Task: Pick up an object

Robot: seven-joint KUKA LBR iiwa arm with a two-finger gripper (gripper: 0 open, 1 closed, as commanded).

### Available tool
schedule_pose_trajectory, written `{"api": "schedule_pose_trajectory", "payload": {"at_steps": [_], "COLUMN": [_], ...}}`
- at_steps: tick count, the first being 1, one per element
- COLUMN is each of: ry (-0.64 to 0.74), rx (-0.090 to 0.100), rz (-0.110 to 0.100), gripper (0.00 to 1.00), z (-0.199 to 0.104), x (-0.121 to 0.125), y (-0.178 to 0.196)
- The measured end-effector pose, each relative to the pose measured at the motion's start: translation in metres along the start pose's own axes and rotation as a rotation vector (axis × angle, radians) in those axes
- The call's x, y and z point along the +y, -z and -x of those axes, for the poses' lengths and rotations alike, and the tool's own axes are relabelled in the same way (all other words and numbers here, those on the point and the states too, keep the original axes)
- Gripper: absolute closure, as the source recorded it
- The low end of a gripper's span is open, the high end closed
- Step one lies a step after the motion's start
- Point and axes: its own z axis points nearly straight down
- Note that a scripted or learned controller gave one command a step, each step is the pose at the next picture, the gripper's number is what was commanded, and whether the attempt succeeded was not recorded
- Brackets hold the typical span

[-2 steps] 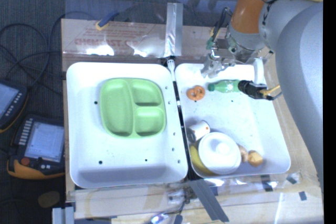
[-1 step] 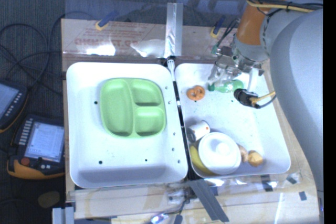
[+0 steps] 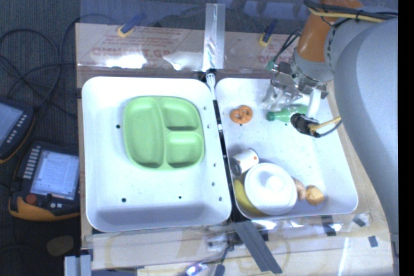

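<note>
The gripper [image 3: 282, 100] is hovering low in the right bin [image 3: 336, 161], just above a green object [image 3: 279, 116]. Whether its grip is apart or together cannot be told; nothing is yet being lifted, so the pick is judged undone.

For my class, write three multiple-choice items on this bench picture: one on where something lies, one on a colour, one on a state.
1. Where does the divided tray lie?
A. Left bin
B. Right bin
C. On the floor

2. What colour is that tray?
A. Red
B. Green
C. Black

3. How does the gripper stand?
A. Over the left bin
B. Low in the right bin's far part, beside the green object
C. Resting on the white lidded bowl

Answers: 1 A, it sits inside the left bin. 2 B, it is pale green. 3 B, it reaches down into the right bin near the orange ring.
</note>
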Motion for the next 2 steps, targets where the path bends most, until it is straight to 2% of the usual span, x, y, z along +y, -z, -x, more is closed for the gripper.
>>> {"api": "schedule_pose_trajectory", "payload": {"at_steps": [1,2], "ry": [-0.197,-0.524], "rx": [0.000,0.001], "rz": [0.000,-0.005], "gripper": [1.00,1.00], "z": [0.003,-0.006], "x": [-0.035,-0.061], "y": [0.154,0.103]}}
